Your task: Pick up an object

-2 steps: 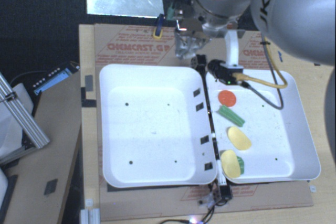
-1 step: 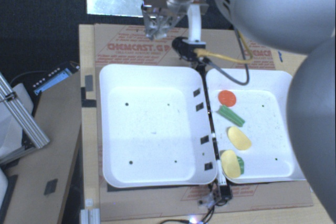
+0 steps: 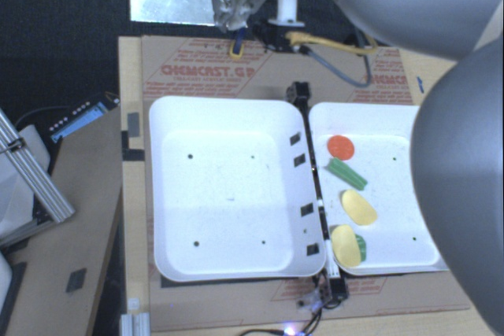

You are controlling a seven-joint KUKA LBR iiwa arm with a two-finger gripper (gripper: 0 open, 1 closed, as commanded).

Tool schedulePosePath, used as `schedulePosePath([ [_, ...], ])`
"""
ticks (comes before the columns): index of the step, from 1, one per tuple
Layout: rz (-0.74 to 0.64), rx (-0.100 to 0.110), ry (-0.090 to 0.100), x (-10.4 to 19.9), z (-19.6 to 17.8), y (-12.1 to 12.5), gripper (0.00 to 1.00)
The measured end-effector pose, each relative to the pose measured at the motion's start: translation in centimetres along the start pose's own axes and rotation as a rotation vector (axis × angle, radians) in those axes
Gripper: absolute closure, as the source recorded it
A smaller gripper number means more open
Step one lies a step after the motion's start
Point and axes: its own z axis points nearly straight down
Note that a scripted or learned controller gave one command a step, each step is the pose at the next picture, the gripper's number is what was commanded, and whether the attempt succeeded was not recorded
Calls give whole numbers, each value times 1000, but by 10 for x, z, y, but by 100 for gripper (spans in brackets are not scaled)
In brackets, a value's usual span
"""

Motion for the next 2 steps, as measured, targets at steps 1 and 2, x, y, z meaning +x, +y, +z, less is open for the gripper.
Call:
schedulePosePath([
  [1,-1,-6,3,0,-109,-34,100],
  [2,10,3,-3,-66,-101,0,100],
])
